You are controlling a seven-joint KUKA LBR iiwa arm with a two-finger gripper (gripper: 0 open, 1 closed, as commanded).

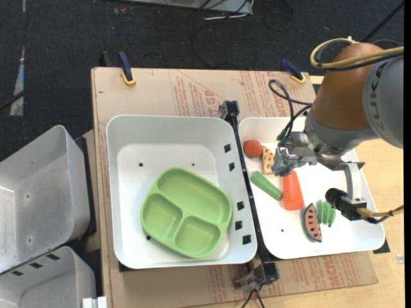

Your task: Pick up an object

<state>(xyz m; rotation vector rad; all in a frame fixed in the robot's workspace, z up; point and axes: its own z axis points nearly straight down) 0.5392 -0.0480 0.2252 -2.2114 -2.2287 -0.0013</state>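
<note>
Grey hand (282,162) low in right bin (359,242), fingertips obscured; grip state unclear; cheese wedge (267,159) partly hidden.

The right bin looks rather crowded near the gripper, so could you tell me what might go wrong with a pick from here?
1. The gripper hangs where the cheese wedge, green stick and orange cylinder crowd together, so it may nudge or catch a neighbour.
2. The orange ball could roll if bumped.

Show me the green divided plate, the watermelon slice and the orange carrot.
green divided plate (186,212): camera view, middle ridge between compartments.
watermelon slice (312,222): camera view, red face.
orange carrot (293,191): camera view, mid-body.
</note>
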